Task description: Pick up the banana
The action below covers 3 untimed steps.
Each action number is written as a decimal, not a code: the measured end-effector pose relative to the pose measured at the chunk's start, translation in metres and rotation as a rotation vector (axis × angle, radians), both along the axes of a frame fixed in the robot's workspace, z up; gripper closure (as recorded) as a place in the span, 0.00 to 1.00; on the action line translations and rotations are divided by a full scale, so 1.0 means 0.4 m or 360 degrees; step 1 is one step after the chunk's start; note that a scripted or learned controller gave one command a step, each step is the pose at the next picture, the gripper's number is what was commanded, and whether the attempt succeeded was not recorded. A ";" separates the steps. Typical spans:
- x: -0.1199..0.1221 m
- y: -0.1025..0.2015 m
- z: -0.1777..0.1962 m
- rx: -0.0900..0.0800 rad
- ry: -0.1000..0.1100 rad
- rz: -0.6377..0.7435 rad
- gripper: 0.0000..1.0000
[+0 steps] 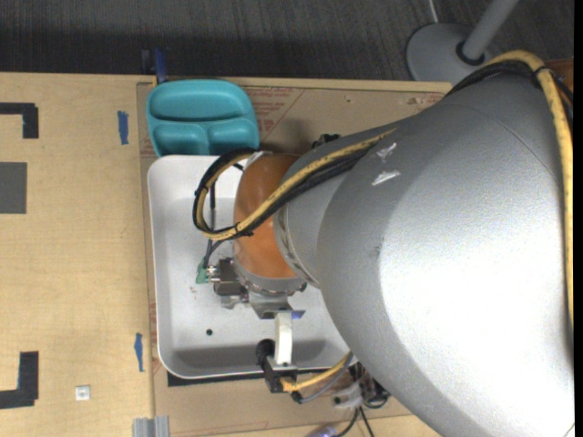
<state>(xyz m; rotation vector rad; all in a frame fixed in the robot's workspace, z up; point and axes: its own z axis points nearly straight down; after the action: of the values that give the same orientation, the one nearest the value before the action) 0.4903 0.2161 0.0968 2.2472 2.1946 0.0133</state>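
My arm reaches in from the right and its big grey body covers most of the view. The orange band (pixel 260 230) sits above the wrist, pointing straight down into the left white bin (pixel 173 244). The gripper (pixel 239 285) hangs low over the middle of this bin, seen from above, with its metal base and yellow cable hiding what lies beneath it. A small green bit (pixel 199 273) peeks out at the gripper's left edge; what it belongs to I cannot tell.
A teal moulded plastic piece (pixel 202 118) rests at the bin's far edge. A tiny dark speck (pixel 209 332) lies on the bin floor near the front. Brown cardboard bench (pixel 73 244) with black and blue tape marks stretches to the left.
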 end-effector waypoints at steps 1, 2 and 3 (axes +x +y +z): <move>0.000 0.001 0.024 0.0001 -0.0001 -0.0002 1.00; 0.000 0.001 0.048 0.0001 -0.0001 -0.0002 1.00; 0.001 0.002 0.073 0.0002 -0.0003 -0.0002 1.00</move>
<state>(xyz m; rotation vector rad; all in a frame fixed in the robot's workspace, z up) 0.4905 0.2171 0.1258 2.2483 2.1930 0.0168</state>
